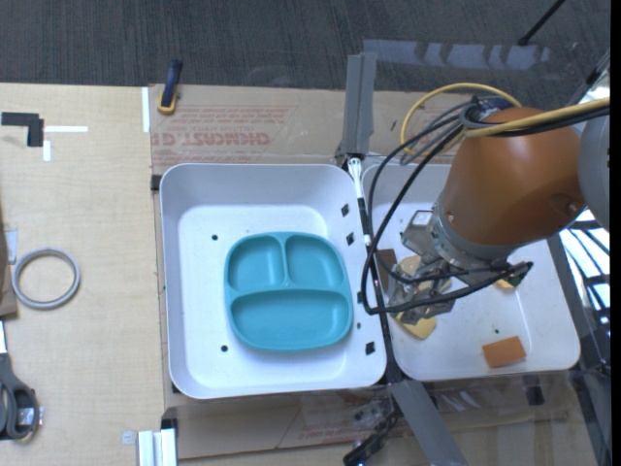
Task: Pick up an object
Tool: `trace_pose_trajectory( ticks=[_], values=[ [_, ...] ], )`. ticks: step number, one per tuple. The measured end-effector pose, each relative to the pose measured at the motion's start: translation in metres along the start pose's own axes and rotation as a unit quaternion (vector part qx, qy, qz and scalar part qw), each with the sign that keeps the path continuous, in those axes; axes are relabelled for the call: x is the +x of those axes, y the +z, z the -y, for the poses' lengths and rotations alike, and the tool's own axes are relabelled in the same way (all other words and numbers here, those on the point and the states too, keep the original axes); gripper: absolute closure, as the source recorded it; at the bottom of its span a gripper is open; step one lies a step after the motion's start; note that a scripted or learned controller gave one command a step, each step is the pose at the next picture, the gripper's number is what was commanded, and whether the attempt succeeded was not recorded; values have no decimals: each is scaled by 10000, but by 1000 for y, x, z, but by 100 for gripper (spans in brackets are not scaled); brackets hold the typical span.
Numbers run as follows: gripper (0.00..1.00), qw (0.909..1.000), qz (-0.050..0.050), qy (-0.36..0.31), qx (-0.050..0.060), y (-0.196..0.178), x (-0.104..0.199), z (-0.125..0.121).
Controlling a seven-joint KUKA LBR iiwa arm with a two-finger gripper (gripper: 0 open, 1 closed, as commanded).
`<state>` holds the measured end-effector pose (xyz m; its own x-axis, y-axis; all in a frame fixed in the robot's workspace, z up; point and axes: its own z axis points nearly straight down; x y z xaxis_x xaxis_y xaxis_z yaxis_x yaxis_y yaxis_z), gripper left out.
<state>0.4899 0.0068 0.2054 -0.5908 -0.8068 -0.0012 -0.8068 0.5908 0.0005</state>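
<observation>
Two bins, one tray, a few small pieces under the arm

Two white bins sit side by side on the table (78, 212). One teal divided tray (288, 291) lies flat in the left bin (184, 289); it has three compartments, two small ones toward 12 o'clock and one long one toward 6 o'clock, and its long axis runs roughly from 9 to 3 o'clock.

One arm (514, 178), with its orange band, hangs over the right bin (553, 348). Its jaws (419, 294) are low over that bin's left side, and I cannot tell whether they are open or closed, since cables and the wrist hide them.

One orange-brown block (504, 351) lies flat toward 5 o'clock in the right bin, its long axis slightly tilted off the 9-to-3 line, apart from the jaws. One tan, rounded piece (420, 327) lies just below the jaws. A yellow scrap (506, 282) peeks out by the wrist.

One grey tape ring (44, 278) rests on the table at 9 o'clock, well apart from both bins.
</observation>
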Motion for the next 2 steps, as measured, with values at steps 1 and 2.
trace_pose_trajectory(
  ticks=[1,2],
  values=[
    [100,9613,9,-2755,-4,14,11,5],
    [100,9133,15,-4074,1,-13,5,-2]
  ],
)
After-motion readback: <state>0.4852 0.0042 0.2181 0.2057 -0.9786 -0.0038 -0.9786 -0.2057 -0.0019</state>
